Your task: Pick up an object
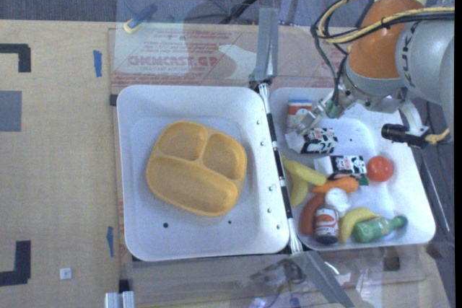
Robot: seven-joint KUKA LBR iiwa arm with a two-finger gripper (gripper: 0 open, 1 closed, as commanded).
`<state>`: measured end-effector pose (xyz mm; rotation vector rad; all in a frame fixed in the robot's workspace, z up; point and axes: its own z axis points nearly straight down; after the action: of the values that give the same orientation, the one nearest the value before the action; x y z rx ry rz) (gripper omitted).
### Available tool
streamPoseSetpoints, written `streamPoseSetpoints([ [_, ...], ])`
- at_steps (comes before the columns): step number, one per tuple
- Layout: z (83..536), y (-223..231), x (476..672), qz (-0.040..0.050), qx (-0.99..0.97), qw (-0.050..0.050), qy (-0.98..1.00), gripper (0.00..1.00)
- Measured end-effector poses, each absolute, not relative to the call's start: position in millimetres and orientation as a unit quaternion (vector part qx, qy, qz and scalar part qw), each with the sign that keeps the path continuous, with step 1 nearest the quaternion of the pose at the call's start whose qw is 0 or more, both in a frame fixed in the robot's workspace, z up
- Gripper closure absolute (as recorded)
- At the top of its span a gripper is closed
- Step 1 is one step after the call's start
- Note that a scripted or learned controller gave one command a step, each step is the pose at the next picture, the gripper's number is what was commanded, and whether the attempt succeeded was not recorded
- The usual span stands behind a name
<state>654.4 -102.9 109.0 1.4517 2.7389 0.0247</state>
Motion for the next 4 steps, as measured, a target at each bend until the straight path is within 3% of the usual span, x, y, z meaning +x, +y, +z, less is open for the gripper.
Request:
streamPoseSetpoints([
  [2,114.8,-99.4,655.8,0.001,0.257,0.013,0.966,0.0],
  [3,110.4,-101.7,623.5,0.0081,0.321,0.03,0.947,0.0],
  [4,109.9,-99.3,617.1,0.0072,0.408,0.027,0.913,0.0],
])
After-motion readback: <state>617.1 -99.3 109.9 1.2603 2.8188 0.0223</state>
